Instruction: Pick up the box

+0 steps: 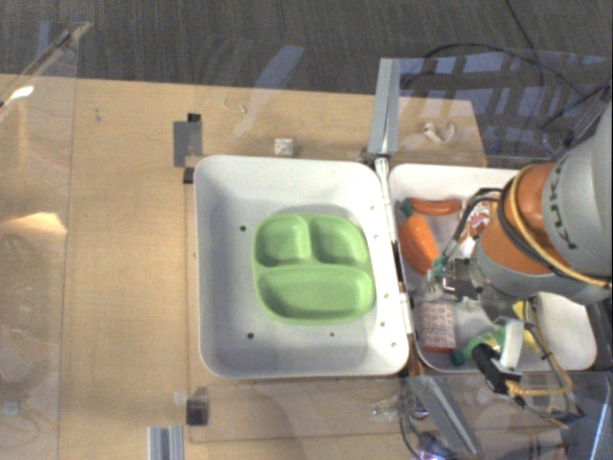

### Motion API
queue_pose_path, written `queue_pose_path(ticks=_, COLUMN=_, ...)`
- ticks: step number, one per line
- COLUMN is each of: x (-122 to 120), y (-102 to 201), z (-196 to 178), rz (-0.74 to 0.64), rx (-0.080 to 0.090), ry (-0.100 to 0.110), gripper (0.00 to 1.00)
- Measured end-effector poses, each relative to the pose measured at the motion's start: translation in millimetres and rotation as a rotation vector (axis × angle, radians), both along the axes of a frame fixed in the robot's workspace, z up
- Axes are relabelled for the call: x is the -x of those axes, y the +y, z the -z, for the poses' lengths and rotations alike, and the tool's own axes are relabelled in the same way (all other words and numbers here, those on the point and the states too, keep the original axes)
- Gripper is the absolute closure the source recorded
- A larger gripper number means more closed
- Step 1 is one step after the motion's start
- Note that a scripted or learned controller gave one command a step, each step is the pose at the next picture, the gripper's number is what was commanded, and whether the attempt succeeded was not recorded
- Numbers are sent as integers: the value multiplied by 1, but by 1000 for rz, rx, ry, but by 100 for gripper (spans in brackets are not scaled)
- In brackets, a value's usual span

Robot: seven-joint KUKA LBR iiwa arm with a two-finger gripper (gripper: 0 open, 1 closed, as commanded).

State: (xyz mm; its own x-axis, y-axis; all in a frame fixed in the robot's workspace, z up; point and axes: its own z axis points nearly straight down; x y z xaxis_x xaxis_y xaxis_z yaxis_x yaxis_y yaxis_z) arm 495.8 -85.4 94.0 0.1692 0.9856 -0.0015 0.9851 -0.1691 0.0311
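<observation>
Grey arm (575,209) hides the claw's state above the box (437,324), its printing unreadable.

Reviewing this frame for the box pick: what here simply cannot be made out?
- Claw fingers: camera view, hidden beneath the arm's wrist; open or shut is unreadable.
- Box: print too small and blurred to read; its right side is partly covered by the arm.
- Right bin: much of its floor is hidden by the arm.
- Carrot and the red item behind it: edges blurred, and the red item cannot be identified.
</observation>
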Motion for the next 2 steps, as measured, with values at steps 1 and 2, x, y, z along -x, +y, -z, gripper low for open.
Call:
queue_pose_path(ticks=1, x=0, y=0, z=0, rz=35, rx=-3, ry=-1, gripper=0)
queue_pose_path(ticks=2, x=-3, y=0, z=-12, rz=29, rx=-1, ry=-8, gripper=100)
